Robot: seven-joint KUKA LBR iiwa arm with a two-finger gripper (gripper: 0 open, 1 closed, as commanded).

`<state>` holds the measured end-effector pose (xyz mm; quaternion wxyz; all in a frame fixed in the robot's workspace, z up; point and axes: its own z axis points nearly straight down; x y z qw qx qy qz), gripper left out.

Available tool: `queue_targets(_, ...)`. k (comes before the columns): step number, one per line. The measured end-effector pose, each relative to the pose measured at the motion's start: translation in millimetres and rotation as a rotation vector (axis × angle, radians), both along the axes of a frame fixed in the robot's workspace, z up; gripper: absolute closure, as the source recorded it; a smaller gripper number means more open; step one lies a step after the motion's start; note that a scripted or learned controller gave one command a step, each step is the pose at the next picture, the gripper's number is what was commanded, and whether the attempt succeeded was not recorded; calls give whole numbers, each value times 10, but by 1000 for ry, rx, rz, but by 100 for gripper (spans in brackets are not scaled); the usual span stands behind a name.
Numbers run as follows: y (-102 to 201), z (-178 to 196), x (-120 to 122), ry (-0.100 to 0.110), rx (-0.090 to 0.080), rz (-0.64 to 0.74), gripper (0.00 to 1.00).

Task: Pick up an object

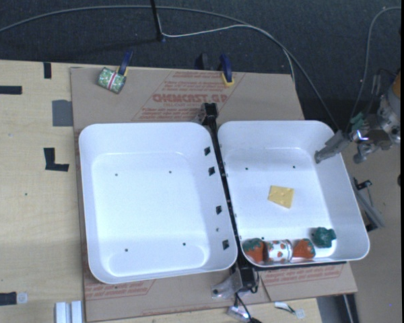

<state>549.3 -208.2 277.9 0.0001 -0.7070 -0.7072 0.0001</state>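
Brown cardboard sheet [188,99] on a pale bench carries two shallow white plastic bins side by side. Right bin [337,200] holds a flat yellow wedge [281,196] mid-floor and small orange, white and green items [289,247] along its near wall. Gripper [347,143] hangs over that bin's right rim; finger state cannot be told.

Robot arm end, partly in frame at right edge: pale grey metal wrist housing [392,116] with a sliver of orange above it; dull grey two-finger gripper [343,148], one long flat finger [328,149], a shorter dark one; thin grey cable [370,46] looping overhead.
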Motion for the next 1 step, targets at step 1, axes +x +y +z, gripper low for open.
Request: queue_targets(1, 260, -1326, 287, 11, 3, 2, 0)
